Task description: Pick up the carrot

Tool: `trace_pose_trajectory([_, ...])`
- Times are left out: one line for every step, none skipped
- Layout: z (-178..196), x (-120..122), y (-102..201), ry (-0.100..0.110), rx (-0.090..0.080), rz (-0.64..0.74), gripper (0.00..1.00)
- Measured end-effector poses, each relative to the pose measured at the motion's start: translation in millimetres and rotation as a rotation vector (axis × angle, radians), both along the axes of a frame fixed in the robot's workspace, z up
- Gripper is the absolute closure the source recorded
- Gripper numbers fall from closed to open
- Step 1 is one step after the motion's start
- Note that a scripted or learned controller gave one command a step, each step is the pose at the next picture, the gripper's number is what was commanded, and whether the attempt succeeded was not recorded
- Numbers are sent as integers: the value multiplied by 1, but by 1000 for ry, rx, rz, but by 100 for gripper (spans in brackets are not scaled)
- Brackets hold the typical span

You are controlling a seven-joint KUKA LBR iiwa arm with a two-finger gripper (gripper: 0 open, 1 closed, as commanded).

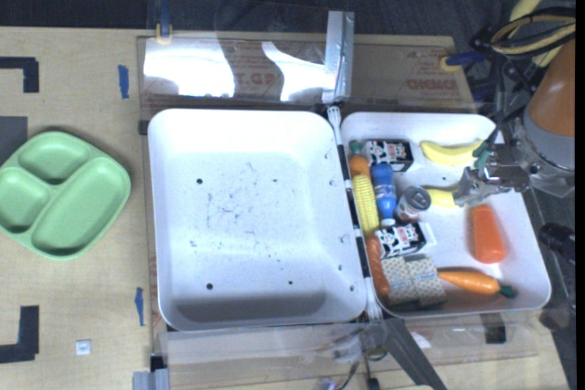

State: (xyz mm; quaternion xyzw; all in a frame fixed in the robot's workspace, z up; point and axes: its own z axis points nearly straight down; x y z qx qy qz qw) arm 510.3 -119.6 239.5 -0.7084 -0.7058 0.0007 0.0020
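Camera view: long orange carrot with green stem end (468,281) lies nr front wall of right-hand white plastic bin (535,288), long axis approx left-right, tip left. Metal two-finger gripper (477,181) hovers above-behind it, well apart. Finger state: cannot tell. Carrot smooth, tapered, unobstructed.

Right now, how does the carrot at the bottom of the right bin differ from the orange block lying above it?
The carrot is long, tapered and lies nearly crosswise, with a green stem end pointing right; the orange block is short, stubby and stands lengthwise, up-down in the view. The carrot lies next to the patterned sponge; the block lies apart from it, just below the gripper. Both are orange and rest on the floor of the right bin.
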Motion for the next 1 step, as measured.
trace_pose_trajectory([0,0,0,0,0,0,0])
